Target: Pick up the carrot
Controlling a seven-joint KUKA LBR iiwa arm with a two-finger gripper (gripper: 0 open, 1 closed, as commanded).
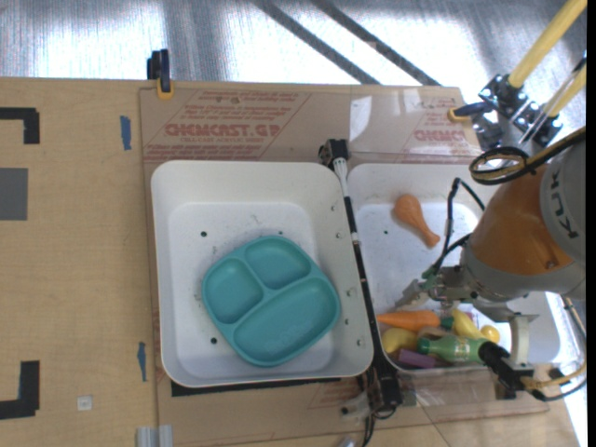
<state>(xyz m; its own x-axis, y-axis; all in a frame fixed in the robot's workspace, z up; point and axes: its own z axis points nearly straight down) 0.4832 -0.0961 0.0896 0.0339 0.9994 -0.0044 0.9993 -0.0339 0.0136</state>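
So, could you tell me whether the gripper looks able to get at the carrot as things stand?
Probably yes. The gripper sits just above the carrot, whose top is uncovered, though a green bottle and yellow toy crowd its right end.

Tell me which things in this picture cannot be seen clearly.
- Gripper: the arm's wrist covers it in the camera view, so its state is unclear.
- Carrot: its right end lies under the arm.
- Green bottle and yellow toy: crowded, partly hidden.
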